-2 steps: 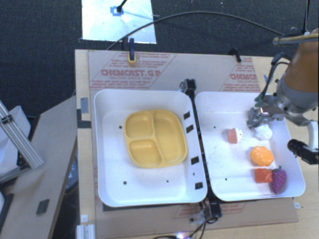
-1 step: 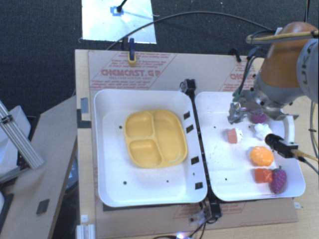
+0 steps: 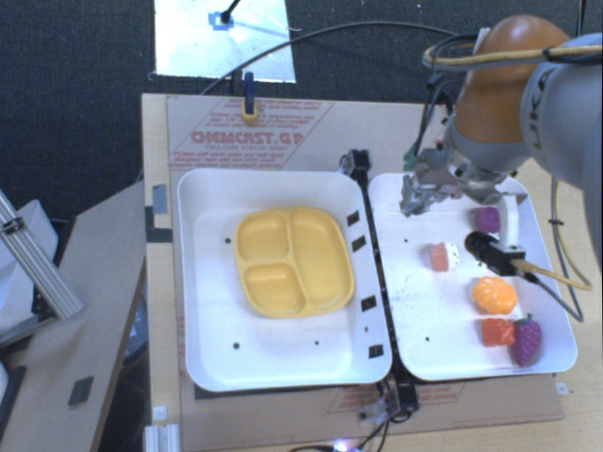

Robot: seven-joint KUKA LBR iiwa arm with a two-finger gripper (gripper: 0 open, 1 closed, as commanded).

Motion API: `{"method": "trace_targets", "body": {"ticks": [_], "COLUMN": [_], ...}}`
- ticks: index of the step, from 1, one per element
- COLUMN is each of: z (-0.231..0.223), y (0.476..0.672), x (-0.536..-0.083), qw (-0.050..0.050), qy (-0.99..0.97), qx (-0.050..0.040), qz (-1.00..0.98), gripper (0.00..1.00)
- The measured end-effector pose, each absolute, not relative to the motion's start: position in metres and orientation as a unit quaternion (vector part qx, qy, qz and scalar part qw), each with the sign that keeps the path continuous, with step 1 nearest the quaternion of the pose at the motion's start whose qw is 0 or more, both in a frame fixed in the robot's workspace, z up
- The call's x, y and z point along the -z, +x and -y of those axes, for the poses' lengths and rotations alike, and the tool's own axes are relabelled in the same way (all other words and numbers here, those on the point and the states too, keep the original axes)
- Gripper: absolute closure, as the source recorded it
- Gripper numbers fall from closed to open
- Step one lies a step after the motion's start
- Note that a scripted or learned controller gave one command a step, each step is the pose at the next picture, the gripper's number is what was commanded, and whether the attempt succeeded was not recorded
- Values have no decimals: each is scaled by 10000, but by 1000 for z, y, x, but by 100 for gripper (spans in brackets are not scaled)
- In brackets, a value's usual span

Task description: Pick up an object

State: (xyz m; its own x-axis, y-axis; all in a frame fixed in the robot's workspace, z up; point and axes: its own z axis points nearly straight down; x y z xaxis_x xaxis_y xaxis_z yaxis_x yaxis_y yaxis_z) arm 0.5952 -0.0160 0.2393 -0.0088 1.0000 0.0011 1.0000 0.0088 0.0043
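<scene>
The right bin (image 3: 424,347) holds several small toy foods. A pink and white piece (image 3: 440,256) lies near its middle, and a purple piece (image 3: 487,219) sits further right. An orange fruit (image 3: 495,295), a red block (image 3: 497,331) and a purple grape bunch (image 3: 526,340) cluster at the front right. My gripper (image 3: 413,201) hangs over the bin's back left corner, up and to the left of the pink piece and apart from it. I see nothing in its grasp.
A yellow three-part tray (image 3: 290,259) lies in the left bin (image 3: 207,347). A black part with a cable (image 3: 490,252) and a white bracket (image 3: 512,219) hang from the arm over the right bin. The black divider (image 3: 369,252) runs between the bins.
</scene>
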Motion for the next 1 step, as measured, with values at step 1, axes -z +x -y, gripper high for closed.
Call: {"method": "trace_targets", "body": {"ticks": [1], "z": [-34], "y": [604], "x": [-237], "qw": [6], "qy": [7039], "qx": [-13], "qz": [-7103], "gripper": [100]}}
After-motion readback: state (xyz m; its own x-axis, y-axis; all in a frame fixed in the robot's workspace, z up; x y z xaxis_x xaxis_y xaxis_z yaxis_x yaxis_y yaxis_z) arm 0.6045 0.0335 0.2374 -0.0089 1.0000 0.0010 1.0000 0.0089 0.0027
